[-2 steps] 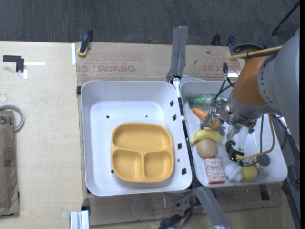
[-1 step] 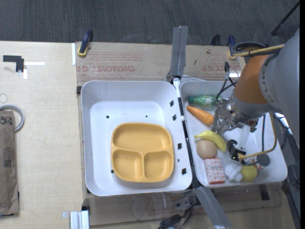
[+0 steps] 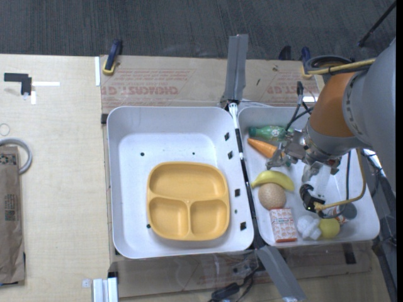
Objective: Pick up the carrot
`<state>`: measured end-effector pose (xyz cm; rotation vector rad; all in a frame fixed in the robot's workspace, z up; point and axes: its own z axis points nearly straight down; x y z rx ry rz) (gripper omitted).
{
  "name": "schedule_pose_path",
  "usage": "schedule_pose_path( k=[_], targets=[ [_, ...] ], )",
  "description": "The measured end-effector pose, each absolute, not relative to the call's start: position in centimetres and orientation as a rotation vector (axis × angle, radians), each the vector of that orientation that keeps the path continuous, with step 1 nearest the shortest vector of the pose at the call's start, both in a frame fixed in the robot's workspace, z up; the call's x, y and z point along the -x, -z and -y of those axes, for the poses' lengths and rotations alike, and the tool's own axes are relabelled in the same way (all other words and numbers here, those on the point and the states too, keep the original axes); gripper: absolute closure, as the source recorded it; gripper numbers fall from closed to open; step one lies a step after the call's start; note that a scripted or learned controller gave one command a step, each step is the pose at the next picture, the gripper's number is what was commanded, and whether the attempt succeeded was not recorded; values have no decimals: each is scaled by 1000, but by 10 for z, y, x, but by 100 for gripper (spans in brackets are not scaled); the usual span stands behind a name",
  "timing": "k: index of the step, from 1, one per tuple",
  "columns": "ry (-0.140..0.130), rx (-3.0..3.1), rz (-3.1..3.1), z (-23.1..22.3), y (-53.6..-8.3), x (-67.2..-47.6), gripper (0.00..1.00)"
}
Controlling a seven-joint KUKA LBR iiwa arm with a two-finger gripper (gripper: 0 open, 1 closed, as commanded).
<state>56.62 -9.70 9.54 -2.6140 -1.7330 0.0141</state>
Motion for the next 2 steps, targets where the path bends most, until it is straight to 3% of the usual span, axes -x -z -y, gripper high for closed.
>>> schedule_pose_path(
  k=[1,2],
  targets=[
    [-9,2680,1636,64,-189,-565,0],
    [-8,2434,1984,95,-178,-602,0]
  ],
)
